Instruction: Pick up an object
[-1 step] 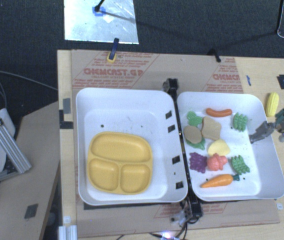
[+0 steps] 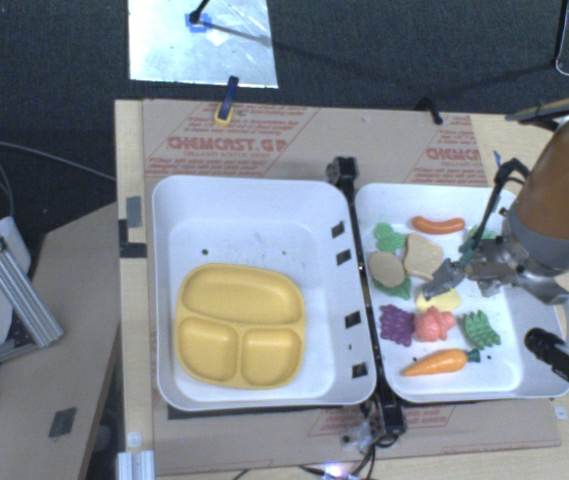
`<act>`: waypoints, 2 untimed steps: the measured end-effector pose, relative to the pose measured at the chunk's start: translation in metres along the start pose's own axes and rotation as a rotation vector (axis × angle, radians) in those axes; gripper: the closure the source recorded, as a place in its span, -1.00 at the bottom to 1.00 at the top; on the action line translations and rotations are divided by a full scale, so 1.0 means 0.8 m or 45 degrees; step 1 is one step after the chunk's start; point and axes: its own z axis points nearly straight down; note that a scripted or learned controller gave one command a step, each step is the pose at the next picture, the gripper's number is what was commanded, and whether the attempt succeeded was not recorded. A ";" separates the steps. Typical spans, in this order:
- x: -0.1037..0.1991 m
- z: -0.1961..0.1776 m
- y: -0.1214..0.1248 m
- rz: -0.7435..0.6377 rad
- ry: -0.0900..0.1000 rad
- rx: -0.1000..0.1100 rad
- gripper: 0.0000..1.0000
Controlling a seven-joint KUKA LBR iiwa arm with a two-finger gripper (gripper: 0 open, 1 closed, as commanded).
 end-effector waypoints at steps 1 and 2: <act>0.105 -0.042 0.054 -0.004 -0.002 -0.013 -1.00; 0.265 0.034 0.079 -0.007 0.002 -0.003 -1.00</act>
